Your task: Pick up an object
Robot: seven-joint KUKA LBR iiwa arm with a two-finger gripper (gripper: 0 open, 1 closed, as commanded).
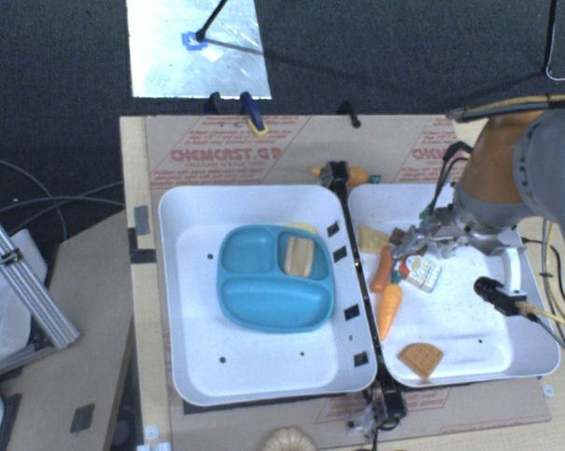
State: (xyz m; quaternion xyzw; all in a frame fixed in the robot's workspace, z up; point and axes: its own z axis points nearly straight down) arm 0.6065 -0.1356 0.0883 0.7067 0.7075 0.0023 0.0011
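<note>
— Where is your gripper?

— My gripper (410, 242) hangs over the far left part of the right bin (540, 353), with my arm reaching in from the right. From this angle I cannot tell whether it is released or clenched.

— What could you pick up there?

— A small white packet (423, 275) with coloured spots lies just beside the gripper, on its near side. I cannot tell if they touch. A reddish carrot (384, 267) lies just left of it, close to the bin's left wall. A yellow cheese wedge (371, 237) sits at that carrot's far end. An orange carrot (389, 309) lies nearer, and a round waffle (421, 359) rests by the near edge, well apart.

— And the other bin?

— The left bin (190, 364) holds a blue divided plate (267, 305), with a tan slice (299, 257) in its far right compartment.
</note>
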